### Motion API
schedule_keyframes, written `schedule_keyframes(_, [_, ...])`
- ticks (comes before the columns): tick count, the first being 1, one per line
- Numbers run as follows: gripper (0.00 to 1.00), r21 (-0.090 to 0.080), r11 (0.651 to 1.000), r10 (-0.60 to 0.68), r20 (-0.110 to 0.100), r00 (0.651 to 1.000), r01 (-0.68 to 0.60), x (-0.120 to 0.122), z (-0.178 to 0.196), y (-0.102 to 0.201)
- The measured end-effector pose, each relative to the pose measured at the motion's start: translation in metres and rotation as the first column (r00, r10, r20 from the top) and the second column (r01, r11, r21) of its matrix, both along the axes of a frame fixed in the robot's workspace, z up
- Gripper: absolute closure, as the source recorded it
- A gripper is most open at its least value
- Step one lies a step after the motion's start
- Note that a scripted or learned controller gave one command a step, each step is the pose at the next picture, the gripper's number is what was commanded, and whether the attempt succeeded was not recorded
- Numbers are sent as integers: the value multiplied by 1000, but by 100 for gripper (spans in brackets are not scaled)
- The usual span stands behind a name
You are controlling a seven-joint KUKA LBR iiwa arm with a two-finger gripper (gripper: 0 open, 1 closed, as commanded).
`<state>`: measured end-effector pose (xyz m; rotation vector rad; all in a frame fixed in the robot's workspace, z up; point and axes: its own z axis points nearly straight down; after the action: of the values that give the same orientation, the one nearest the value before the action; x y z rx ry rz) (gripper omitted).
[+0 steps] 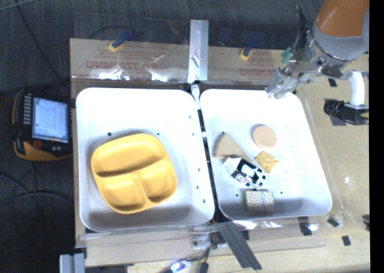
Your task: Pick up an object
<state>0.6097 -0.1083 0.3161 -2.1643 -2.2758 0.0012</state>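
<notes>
Objects in the right bin (300, 122) lie untouched; the gripper (282, 87) hovers over its far rim, finger state impossible to tell.

One fixed camera hangs above the counter (348, 176) and looks down at a slight slant, far enough back to take in both bins whole. The left bin (90, 110) and right bin (300, 122) sit side by side across the middle of the frame, their shared edge running nearly straight up the centre. Dark floor (36, 26) fills the top and left margins. The arm (342, 8) enters at the upper right corner, cut off by the frame edge.
</notes>
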Motion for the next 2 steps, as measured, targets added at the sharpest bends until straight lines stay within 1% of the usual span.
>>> schedule_keyframes(1, [100, -5, 997, -73, 2, 997, 73, 32, 119, -116])
schedule_keyframes(2, [100, -10, 997, -72, 1, 997, 72, 33, 128, -116])
